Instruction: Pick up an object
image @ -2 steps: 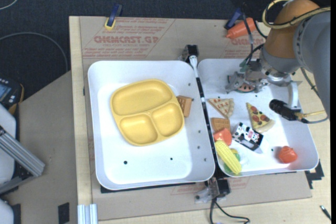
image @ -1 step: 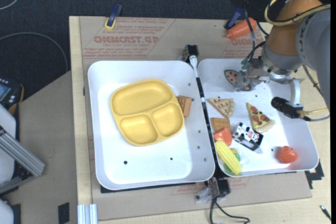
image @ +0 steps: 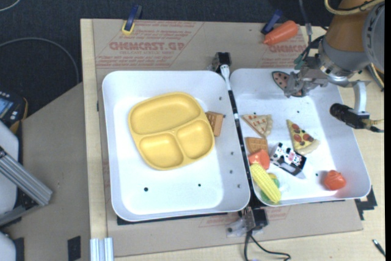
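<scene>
At the far end of the right bin [image: 351, 153] you see the gripper [image: 297, 87] low over a small round toy piece [image: 281, 78]; whether it pinches the piece cannot be told. Nearby lie two pizza slices, a corn cob [image: 266, 183] and a tomato [image: 334, 180].

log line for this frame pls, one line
arm: over right bin far corner | gripper: low at small dark toy | grasp: unconfirmed | left bin: yellow tray

Claw [image: 297, 85] over right bin [image: 342, 131]
</scene>
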`<action>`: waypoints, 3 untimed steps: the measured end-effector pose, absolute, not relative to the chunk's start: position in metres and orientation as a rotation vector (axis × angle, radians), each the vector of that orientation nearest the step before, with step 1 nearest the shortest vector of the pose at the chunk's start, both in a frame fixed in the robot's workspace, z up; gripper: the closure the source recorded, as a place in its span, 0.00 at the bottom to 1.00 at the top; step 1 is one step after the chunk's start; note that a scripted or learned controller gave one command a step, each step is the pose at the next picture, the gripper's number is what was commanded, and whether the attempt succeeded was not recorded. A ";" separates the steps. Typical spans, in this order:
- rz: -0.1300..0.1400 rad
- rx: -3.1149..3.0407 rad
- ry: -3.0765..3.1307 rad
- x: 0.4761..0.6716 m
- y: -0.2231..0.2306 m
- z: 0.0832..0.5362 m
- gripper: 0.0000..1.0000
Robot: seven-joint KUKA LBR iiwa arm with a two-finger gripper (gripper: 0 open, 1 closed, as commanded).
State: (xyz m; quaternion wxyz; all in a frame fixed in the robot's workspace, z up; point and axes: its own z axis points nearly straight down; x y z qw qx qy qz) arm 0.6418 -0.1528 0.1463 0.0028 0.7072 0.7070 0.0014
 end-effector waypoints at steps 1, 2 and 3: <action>0.007 2.215 2.218 0.649 -0.151 0.209 1.00; 0.005 2.216 2.219 0.650 -0.151 0.227 1.00; 0.001 2.217 2.227 0.628 -0.102 0.237 1.00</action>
